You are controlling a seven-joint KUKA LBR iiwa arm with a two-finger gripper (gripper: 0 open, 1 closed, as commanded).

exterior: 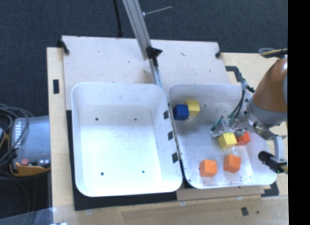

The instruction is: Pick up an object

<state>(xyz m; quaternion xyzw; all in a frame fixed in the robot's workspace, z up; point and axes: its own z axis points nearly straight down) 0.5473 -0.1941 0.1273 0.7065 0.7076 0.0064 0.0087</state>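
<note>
Gripper [224,131] low in the right bin [203,96], touching the yellow block [227,140] just below it. Cannot tell if clamped.

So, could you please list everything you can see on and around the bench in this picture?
White bins: 2, side by side on the bench; left bin, right bin.
Blue cube: 1, upper left of the right bin, touching the yellow cube beside it.
Yellow cubes: 2; one next to the blue cube, one under the gripper.
Orange cubes: 2, near the right bin's front edge and.
Red-orange block: 1, right of the gripper's yellow cube, partly hidden.
Metal rail: 1, silver, slanting from the top to the bins' junction.
Electronic device: 1, grey, with cables, left of the bench.
Arm: 1, grey and orange, from the right.
Gripper: 1, over the right bin.
</note>
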